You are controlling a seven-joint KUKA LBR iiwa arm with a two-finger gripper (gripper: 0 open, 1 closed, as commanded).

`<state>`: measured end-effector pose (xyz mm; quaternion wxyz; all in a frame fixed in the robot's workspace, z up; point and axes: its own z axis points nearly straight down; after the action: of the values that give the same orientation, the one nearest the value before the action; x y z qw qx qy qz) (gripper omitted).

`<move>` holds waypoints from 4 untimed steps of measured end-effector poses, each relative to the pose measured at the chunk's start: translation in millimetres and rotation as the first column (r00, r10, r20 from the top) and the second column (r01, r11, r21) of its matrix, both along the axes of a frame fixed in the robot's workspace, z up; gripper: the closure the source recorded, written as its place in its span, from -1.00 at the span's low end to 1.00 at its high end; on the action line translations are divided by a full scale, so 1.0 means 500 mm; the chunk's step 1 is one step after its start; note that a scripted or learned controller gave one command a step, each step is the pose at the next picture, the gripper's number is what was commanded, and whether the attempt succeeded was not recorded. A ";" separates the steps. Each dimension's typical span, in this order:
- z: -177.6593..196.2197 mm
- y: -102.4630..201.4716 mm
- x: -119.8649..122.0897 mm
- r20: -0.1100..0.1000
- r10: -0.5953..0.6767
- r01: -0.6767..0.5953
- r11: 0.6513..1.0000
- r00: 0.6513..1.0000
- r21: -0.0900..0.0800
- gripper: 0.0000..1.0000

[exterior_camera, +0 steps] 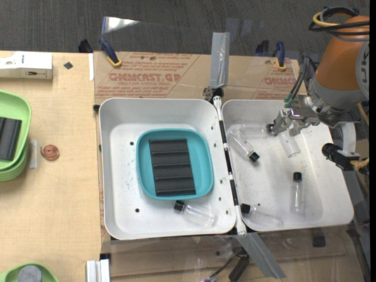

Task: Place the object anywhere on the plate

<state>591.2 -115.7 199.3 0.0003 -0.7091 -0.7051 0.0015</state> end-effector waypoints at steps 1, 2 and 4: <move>0.000 0.000 0.000 0.000 0.000 0.000 1.000 1.000 0.000 -1.00; 0.175 -0.018 0.026 0.001 -0.023 0.023 1.000 1.000 0.000 -1.00; 0.482 -0.182 0.136 0.000 -0.222 0.222 0.975 0.975 -0.001 -1.00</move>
<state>659.4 -206.5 440.3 0.0002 -0.7836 -0.6213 0.0017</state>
